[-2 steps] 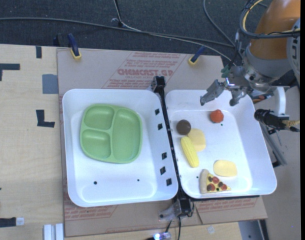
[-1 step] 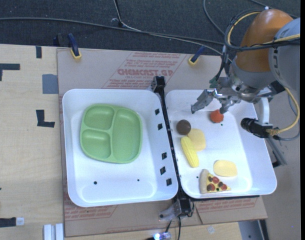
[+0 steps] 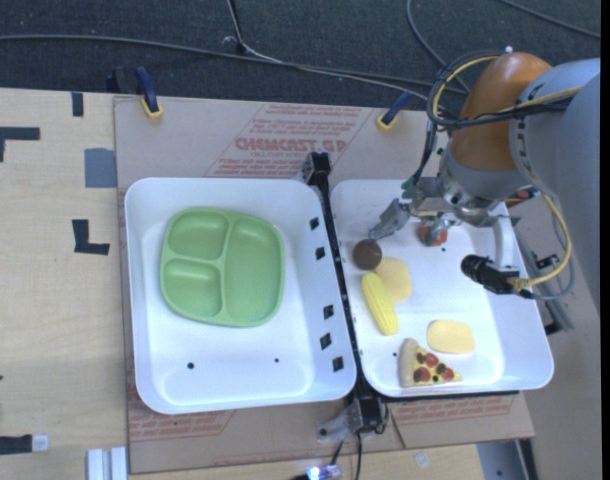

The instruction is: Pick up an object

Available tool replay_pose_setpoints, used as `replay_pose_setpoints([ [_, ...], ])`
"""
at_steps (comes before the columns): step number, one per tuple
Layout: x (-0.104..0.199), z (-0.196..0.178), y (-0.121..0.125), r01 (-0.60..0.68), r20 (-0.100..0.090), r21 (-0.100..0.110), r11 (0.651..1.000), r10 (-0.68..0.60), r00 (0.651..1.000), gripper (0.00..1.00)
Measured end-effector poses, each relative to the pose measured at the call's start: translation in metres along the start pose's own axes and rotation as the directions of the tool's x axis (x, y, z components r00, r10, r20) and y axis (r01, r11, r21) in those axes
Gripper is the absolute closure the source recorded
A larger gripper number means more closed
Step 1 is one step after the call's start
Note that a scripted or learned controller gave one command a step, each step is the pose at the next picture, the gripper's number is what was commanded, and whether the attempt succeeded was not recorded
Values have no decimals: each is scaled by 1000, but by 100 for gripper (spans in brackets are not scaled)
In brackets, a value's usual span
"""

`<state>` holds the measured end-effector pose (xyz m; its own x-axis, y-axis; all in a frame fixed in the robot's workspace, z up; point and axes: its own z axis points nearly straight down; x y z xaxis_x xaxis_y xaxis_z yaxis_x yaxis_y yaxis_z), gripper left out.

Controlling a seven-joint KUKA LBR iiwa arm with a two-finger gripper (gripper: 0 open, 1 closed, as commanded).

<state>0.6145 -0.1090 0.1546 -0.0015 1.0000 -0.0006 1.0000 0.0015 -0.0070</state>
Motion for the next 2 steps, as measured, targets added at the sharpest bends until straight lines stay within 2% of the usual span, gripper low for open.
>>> replay_pose_setpoints([
  [1, 2, 45, -4, 0, 0, -1, 1000, 0, 1000, 0],
  [2, 3, 32, -3, 2, -1, -5, 1000, -2, 1000, 100],
])
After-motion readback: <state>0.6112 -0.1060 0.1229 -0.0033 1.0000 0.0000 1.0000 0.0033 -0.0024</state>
